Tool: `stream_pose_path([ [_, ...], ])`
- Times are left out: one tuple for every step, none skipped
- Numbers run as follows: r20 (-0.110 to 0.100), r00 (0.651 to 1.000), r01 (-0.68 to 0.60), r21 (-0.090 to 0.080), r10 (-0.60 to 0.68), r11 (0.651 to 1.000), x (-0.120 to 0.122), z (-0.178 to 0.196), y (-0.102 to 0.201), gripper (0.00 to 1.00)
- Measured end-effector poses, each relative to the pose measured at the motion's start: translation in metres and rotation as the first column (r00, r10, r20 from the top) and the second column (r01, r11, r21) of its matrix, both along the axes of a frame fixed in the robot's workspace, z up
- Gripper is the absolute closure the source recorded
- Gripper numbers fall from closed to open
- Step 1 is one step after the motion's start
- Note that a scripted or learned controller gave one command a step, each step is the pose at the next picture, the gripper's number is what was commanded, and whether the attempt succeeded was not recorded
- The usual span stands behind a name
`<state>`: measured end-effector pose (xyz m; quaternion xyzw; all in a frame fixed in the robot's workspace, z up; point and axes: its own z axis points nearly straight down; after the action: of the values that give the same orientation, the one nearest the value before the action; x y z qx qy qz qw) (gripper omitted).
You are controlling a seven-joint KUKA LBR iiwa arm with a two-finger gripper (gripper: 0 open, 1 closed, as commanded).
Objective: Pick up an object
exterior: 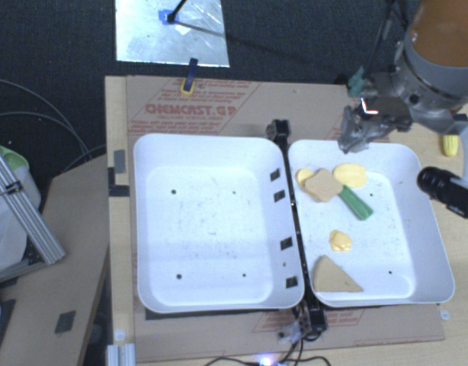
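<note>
Task not yet done, to judge from the scene: nothing lifted, every object lying flat on the floor of the right bin (438, 239). Gripper (362, 137) hanging over the far edge of that bin, near its far-left corner, just beyond the nearest pieces and apparently touching none; whether open or closed, impossible to tell from this angle. Left to do: come down on one piece, close on it, raise it. Close to the far-left corner, a tight cluster: a tan square slab (322, 186), matte like foam or a toy slice of bread, touching a small yellow piece (303, 176) and a rounded yellow disc (353, 174), smooth like plastic. Against the disc, a green stick (357, 203), narrow and tilted. Nearer the middle, alone, a yellow lump (340, 241), uneven in shape. At the near-left corner, a tan wedge (334, 275), triangular and flat. Both bins of white, shallow, slightly glossy plastic with rounded corners; left bin (141, 227) beside it.
</note>
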<state>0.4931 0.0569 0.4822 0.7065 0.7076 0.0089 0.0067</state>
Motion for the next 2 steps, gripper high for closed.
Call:
stream_pose_path([
  [-0.030,1.000,-0.006,-0.004,0.006,1.000,-0.008,-0.114,0.043,1.00],
  [-0.016,1.000,-0.009,-0.002,0.008,1.000,-0.005,-0.098,0.041,1.00],
])
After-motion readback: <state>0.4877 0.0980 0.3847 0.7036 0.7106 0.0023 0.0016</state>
